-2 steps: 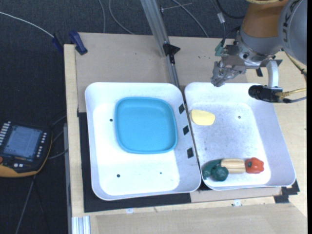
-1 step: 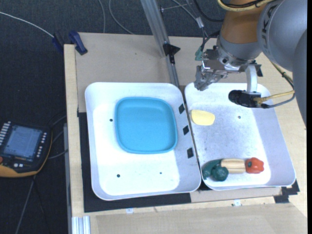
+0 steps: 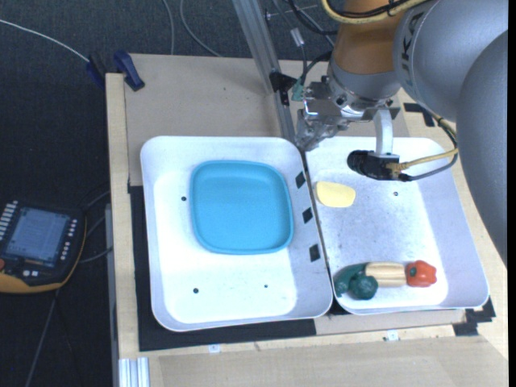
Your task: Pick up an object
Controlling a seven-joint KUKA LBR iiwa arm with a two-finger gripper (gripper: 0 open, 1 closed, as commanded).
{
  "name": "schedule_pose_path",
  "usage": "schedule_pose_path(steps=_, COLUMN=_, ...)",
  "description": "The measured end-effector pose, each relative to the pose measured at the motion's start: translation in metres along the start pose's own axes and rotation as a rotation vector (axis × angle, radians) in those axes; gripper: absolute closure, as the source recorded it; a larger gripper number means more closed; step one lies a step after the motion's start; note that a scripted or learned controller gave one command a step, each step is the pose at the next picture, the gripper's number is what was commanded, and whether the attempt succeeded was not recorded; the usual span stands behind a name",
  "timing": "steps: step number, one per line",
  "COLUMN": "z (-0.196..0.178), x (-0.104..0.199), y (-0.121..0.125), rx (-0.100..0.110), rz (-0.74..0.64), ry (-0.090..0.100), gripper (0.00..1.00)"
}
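While gripper (image 3: pixel 310 138) hovers at right bin (image 3: pixel 419 208) far-left corner, finger state I cannot tell; yellow piece (image 3: pixel 335 194) just nearside; bin centre open.

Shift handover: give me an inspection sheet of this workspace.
Surface: two white bins, left bin and right bin, on a wooden bench.
Job's things: yellow piece, green piece, tan piece and red piece, all in the right bin.
Clutter: blue tray in the left bin.
Grippers: pincer above the bins' shared far edge, holding nothing seen.
Cables: loose cables on the dark floor.
Surroundings: handheld controller at left.
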State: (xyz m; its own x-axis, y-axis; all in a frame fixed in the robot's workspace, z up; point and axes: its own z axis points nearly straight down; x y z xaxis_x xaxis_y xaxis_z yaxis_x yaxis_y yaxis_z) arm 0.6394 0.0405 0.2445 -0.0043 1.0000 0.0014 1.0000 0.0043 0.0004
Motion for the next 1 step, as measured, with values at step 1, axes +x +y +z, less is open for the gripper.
schedule_pose_path(steps=1, z=0.0119, x=0.0504, y=-0.0196, rx=0.001, rz=0.0, ry=0.0, gripper=1.0)
